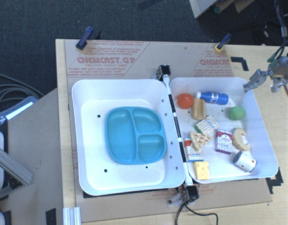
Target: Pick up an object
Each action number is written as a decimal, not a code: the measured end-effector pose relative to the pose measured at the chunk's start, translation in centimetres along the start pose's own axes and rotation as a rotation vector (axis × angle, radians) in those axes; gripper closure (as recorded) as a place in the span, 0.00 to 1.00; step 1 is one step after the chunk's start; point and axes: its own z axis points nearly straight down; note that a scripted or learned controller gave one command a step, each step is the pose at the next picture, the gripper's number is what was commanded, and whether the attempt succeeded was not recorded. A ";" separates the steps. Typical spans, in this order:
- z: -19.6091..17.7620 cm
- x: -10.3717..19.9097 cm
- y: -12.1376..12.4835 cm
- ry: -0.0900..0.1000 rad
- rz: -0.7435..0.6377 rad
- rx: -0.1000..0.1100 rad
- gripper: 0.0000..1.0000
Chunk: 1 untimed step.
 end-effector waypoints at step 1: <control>10.1 6.1 0.2 0.002 -0.001 0.003 0.00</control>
